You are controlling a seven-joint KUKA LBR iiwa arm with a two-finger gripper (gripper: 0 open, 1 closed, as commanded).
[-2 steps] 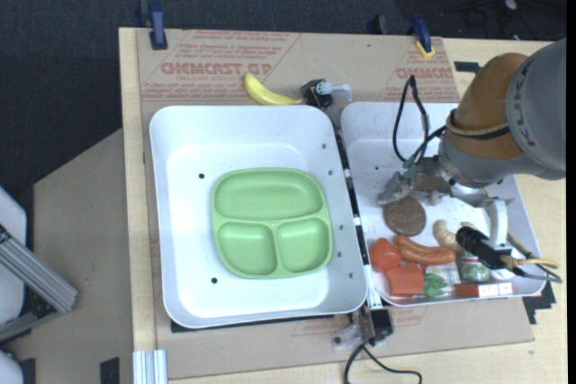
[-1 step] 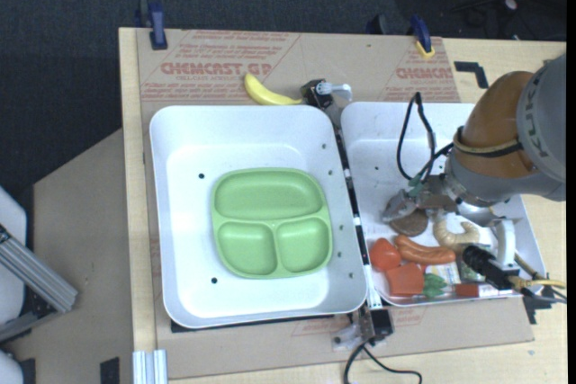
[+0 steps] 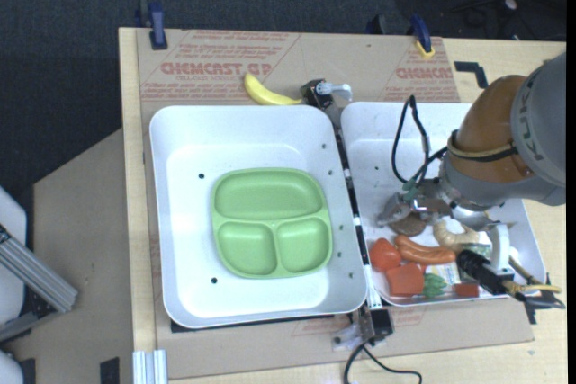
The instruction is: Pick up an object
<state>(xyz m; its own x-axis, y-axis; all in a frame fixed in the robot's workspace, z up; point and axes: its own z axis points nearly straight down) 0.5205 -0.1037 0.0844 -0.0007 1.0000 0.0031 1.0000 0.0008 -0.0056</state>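
Arm [image 3: 504,139]: reaching in from the right, bent low over the right bin [image 3: 378,135]
Claw [image 3: 430,213]: down among the toys, state impossible to tell
Toys: piled at the near end of the right bin; orange sausage [image 3: 425,250] beside a red piece [image 3: 385,254], green bit [image 3: 436,285] just below, dark brown piece [image 3: 396,211] next to the claw
Left bin [image 3: 180,193]: holding a green tray [image 3: 270,222] with three compartments
Banana [image 3: 268,93]: on the tabletop [image 3: 216,58], behind the left bin
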